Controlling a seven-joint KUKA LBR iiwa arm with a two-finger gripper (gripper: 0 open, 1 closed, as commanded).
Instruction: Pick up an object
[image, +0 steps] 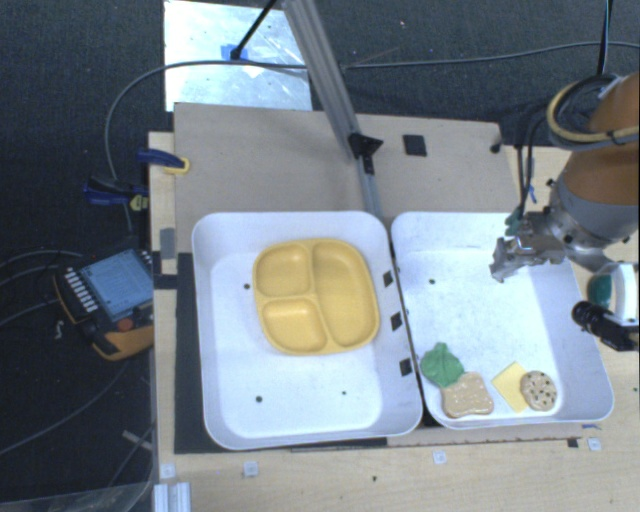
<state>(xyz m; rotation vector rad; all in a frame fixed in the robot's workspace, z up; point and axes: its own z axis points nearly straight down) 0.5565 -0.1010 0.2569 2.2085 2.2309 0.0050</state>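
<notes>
Nothing is seen to have been lifted, so the pick is judged not yet begun in earnest: the pincer (503, 262) is poised over the bare upper floor of the right bin (470, 232), and whether it is open or closed cannot be told from this view. To its left, well apart, the smooth white left bin (225, 400) is occupied by a glossy yellow three-compartment tray (314, 296) with rounded corners. Below the pincer, along the near wall, the candidates are clustered: a crinkled green leaf (441, 363), a tan toast-like slice (467, 397) touching it, a flat yellow cheese-like square (511, 385), and a small round speckled cookie (539, 389).
</notes>
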